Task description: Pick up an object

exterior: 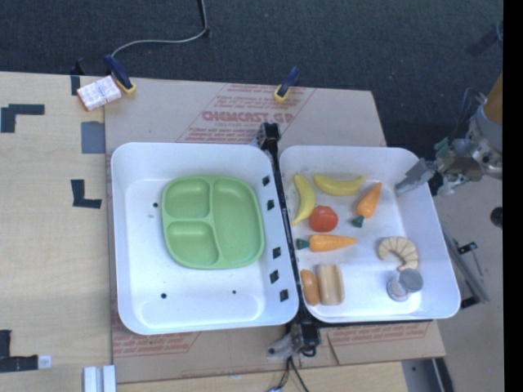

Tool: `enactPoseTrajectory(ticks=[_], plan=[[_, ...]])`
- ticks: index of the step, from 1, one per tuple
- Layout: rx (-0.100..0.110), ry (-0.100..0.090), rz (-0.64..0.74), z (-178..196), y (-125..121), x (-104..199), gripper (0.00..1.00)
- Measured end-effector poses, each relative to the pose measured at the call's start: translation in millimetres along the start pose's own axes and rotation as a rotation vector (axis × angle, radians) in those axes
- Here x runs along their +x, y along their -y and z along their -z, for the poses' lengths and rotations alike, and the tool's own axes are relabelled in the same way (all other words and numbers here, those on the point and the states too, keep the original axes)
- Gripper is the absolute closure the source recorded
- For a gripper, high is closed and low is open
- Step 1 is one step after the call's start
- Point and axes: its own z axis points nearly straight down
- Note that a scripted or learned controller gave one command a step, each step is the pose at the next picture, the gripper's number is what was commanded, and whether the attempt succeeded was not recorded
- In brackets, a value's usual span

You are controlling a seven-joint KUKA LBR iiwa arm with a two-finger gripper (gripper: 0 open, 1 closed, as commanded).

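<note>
The gripper [425, 178] is seen over the right bin's [445, 260] right rim; its state cannot be told. The nearest object, a small carrot [368, 200], lies just left of it, inside that bin.

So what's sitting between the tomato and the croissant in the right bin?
In the camera view, a carrot lies between the tomato and the croissant, pointing toward the croissant, with bare bin floor after its tip.

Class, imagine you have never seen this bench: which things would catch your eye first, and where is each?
The green divided tray in the left bin stands out first. Next comes the bright toy food in the right bin: two bananas, a red tomato and two carrots. The pincer hangs at that bin's upper right rim.
</note>
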Motion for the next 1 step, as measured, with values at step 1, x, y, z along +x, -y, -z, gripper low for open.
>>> enactPoseTrajectory(ticks=[1], plan=[[0.002, -0.001, 0.001, -104.4, -48.8, 4.4, 0.0]])
